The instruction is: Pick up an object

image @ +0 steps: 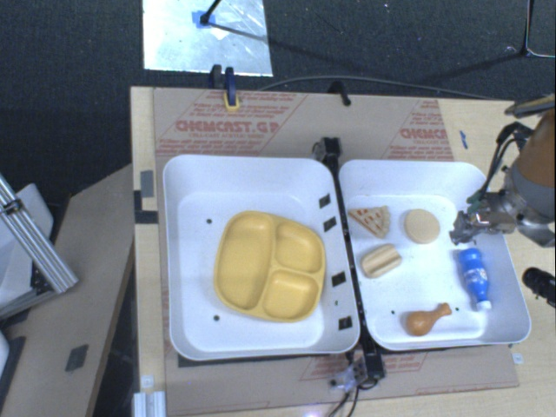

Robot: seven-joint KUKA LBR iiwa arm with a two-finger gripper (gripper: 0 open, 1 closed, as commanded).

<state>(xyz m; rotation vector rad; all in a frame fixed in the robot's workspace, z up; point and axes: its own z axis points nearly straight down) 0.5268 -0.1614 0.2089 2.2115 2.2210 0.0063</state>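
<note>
Dark carpet surrounds the tabletop (261, 115) bearing two white bins. The left bin (187, 233) holds a yellow divided plate (269, 266). The right bin (499, 320) holds a blue bottle (474, 276), with the end effector (467, 224) apparently just beyond it, its state unclear.

yellow plate (269, 266), blue bottle (473, 274), white bins (187, 198)

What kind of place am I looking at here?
Probably a robot test bench in a lab: two white bins clamped on cardboard, toy food like a chicken leg and blue bottle, and the arm's gripper at the right bin's edge.
</note>
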